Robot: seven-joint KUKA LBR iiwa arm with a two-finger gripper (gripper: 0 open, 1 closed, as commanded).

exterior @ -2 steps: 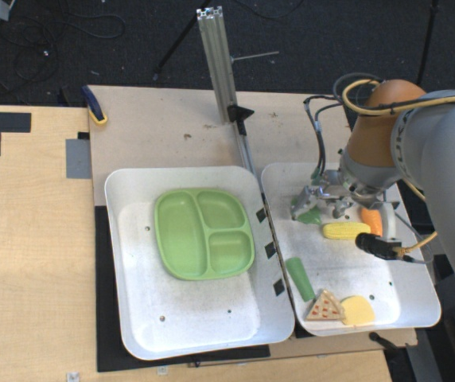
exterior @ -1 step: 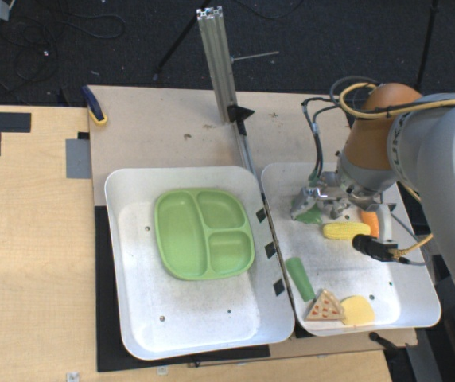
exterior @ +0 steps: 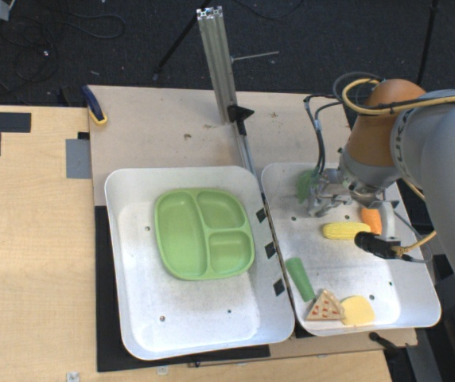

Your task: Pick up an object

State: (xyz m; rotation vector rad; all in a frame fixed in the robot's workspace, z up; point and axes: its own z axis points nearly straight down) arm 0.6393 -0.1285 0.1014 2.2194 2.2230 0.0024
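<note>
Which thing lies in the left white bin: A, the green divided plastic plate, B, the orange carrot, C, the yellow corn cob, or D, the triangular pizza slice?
A: the green divided plastic plate lies alone in the left white bin, while the yellow corn cob, the triangular pizza slice and the orange carrot are all in the right white bin.

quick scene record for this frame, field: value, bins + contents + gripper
left bin: holds a green divided plate, lying flat
right bin: holds corn cob, carrot, green cylinder, pizza slice, yellow piece
far corner of right bin: small green object beside the gripper
gripper: low over the right bin's far side, near the corn cob; finger state unclear
held object: none visible between fingers
</note>
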